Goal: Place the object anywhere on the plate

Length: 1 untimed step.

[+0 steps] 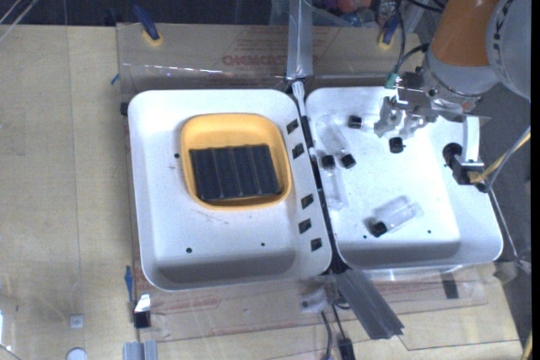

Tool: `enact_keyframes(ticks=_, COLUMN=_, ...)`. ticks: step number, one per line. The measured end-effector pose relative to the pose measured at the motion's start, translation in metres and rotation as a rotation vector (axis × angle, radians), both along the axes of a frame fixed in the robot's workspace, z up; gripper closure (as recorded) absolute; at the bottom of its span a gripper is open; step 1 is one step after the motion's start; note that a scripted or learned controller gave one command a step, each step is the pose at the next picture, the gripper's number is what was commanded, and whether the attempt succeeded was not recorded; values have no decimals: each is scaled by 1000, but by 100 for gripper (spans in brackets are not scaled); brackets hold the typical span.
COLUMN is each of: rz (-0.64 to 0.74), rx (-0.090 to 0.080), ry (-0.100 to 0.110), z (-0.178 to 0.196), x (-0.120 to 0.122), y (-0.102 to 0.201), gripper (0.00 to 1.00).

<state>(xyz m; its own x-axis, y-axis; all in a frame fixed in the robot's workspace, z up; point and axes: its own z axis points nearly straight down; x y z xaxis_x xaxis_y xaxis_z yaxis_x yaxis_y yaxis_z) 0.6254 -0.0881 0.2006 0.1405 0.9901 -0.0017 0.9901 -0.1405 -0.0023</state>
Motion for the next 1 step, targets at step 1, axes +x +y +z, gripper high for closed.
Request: enact_keyframes(ticks=1, rz=0, rx=0, ry=0, z=0, x=0, y=0, gripper=0)
